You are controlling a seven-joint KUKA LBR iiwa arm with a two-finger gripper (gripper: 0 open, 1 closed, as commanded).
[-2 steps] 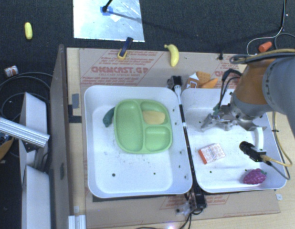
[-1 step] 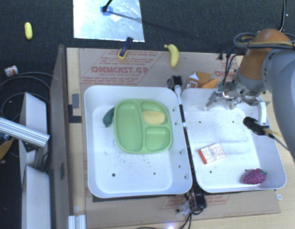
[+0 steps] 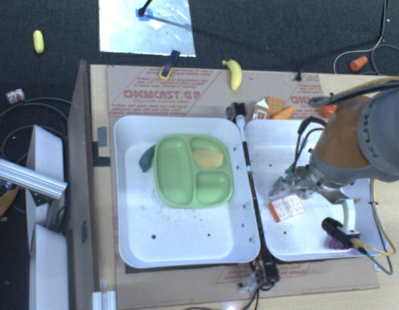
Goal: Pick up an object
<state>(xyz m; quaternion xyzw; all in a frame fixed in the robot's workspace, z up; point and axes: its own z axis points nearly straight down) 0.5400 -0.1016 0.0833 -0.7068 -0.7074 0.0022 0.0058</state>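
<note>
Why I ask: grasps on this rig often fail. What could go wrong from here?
1. The small white and orange-red packet looks to lie flat on the floor of the right white bin. The gripper, at the packet's upper edge, may slide over it or push it rather than grip it.
2. The packet lies fairly near that bin's left wall, so a push that way could wedge it there.
</note>
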